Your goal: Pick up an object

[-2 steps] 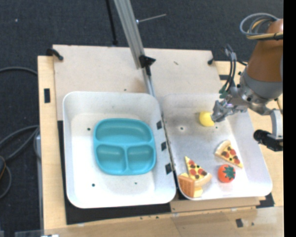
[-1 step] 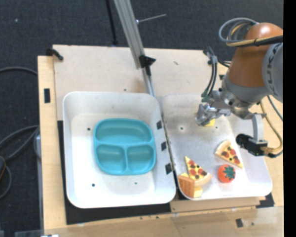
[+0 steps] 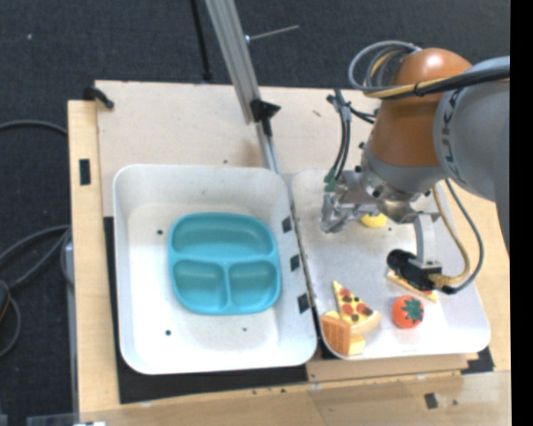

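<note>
My gripper hangs low over the far left part of the right bin, and I cannot tell how wide it stands. A yellow object lies just right of it, partly hidden under my wrist. A pizza slice and a red fruit lie near the bin's near rim, and the left bin holds a teal plate.

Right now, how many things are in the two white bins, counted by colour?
Blue: 1, the divided plate
Red: 1, the toy tomato
Orange and yellow: 1, the pizza slice
Yellow: 1, a small thing, partly hidden
Total: 4
</note>
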